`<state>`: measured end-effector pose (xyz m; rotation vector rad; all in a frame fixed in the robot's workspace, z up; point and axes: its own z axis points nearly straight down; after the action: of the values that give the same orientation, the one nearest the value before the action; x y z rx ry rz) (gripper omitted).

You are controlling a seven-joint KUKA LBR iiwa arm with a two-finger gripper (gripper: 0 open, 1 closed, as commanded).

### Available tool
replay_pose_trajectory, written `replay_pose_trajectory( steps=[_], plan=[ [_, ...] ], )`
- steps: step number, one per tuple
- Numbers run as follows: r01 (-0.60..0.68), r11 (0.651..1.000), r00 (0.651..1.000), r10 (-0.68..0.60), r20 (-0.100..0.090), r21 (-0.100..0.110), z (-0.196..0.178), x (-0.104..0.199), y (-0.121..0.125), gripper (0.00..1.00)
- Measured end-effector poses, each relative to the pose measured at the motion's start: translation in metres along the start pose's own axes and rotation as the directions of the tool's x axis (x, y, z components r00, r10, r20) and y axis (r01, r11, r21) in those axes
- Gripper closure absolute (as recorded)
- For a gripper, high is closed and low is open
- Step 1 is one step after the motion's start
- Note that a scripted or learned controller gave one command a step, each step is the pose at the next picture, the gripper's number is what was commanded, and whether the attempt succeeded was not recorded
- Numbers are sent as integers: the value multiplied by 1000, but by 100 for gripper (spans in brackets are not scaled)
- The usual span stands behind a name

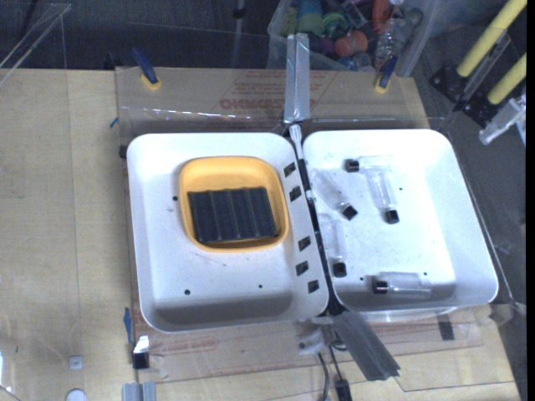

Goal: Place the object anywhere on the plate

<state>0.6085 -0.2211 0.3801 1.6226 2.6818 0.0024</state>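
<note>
A yellow-orange plate (194, 176) with a raised rim sits in the left white bin (159, 257), toward its back. A dark, ribbed rectangular object (232, 214) lies flat on the plate and covers most of its floor. In the right white bin (447, 224) lie several clear plastic tubes with black caps. One tube (382, 189) is near the back, another (403, 284) rests along the front wall, and a third (331, 239) is close to the divider.
A strip with black clips (301, 220) runs along the seam between the two bins. A clear tub of coloured toys (351, 15) stands behind the bench. Yellow foam rods (501, 32) lean at the top right.
</note>
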Motion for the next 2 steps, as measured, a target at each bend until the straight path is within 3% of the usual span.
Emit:
replay_pose_trajectory(
  steps=[1,2],
  plan=[
    [281,960,960,-281,1,-1,-57,10,-24,0],
    [345,939,939,-345,-4,1,-27,31,-63,0]
  ],
)
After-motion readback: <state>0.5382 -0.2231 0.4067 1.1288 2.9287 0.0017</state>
